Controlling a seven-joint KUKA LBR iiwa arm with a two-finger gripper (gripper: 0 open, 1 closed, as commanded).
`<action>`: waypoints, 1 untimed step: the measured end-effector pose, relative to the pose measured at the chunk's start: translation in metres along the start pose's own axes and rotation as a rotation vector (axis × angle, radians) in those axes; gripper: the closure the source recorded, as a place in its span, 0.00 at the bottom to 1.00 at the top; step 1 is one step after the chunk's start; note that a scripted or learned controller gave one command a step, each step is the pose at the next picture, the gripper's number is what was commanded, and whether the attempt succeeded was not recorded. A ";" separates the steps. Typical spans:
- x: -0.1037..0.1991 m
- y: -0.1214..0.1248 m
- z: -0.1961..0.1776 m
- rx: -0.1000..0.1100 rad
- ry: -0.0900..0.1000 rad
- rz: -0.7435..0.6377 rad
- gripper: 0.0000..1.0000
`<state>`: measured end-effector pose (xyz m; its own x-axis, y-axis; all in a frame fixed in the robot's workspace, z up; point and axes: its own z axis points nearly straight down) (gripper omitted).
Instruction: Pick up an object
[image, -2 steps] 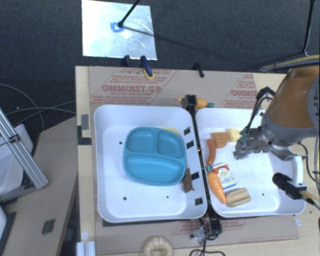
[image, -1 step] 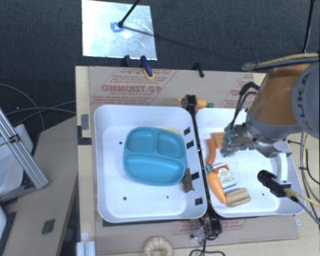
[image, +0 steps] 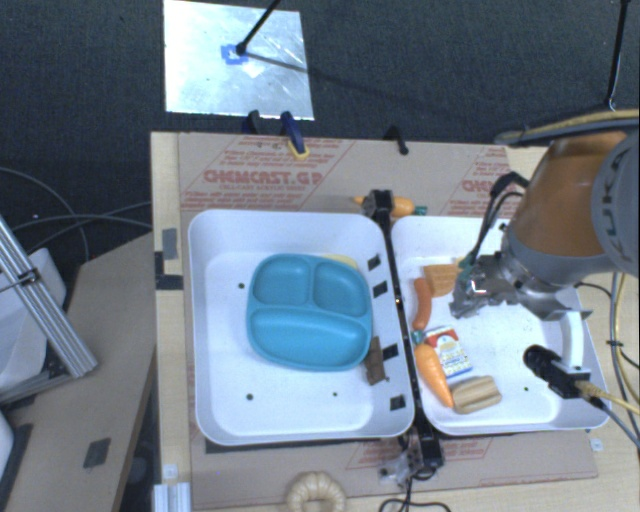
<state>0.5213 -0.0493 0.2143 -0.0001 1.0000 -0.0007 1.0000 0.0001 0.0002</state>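
Camera view looks down on your two white bins side by side. The left bin (image: 215, 330) carries a blue divided plate (image: 308, 310) lying flat near its middle, with a small brown piece (image: 376, 362) just beside the plate's lower right corner, against the wall between the bins.

In the right bin (image: 530, 405) you have several small toys. A red sausage (image: 423, 302) lies upright along the left wall, with an orange block (image: 440, 277) just beside its top. Below them sit a small printed carton (image: 452, 351), a carrot (image: 431, 369) touching the carton's left side, and a tan bread-like log (image: 476, 393) at the carrot's tip.

The arm (image: 575, 205) reaches in from the right, and the gripper (image: 468, 295) hangs over the upper middle of the right bin. It sits just to the right of the sausage and the orange block, and above the carton as you see it. You cannot tell from this slant whether it is spread or closed, and no toy shows between its tips.

A yellow-orange thing (image: 400, 207) pokes out just beyond the bins' far edge.
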 end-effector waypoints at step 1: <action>0.007 0.007 -0.002 -0.002 0.001 -0.004 1.00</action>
<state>0.5280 -0.0428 0.2165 -0.0046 1.0000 0.0006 1.0000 0.0046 0.0022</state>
